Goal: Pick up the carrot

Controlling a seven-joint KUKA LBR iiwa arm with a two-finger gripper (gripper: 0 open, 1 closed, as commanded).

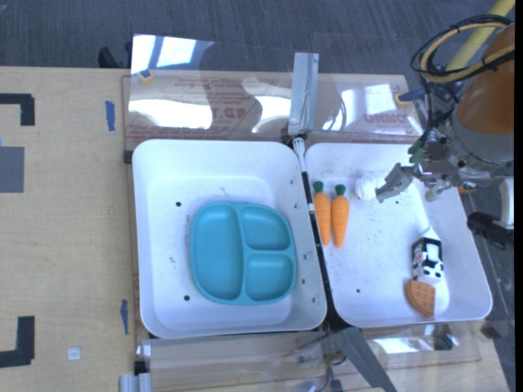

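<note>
Two orange toy carrots with green tops (332,216) lie side by side, touching, in the right shallow white bin (466,243), hard against its left wall beside the divider. The task names one carrot, and either seems to qualify. The grey two-finger gripper (400,180) hangs over the upper part of that bin, near the carrots but apart from them, up and to their right. Whether it is open or closed cannot be told at this angle; nothing visible sits in it.

A small white object (365,190) rests just beside the carrot tops, between them and the gripper. A black-and-white toy carton (427,260) and a tan waffle-patterned piece (422,296) lie lower right, well clear. The left white bin (155,219) holds a teal divided plastic tray (243,251).

The likely trouble is crowding. Because the carrots touch and press against the wall, a descent could land a finger on top of one, pinch both together, or strike the bin wall. Their smooth tapered shape may let them slip out as the arm lifts. An approach from the upper right could also knock the white object into them.
</note>
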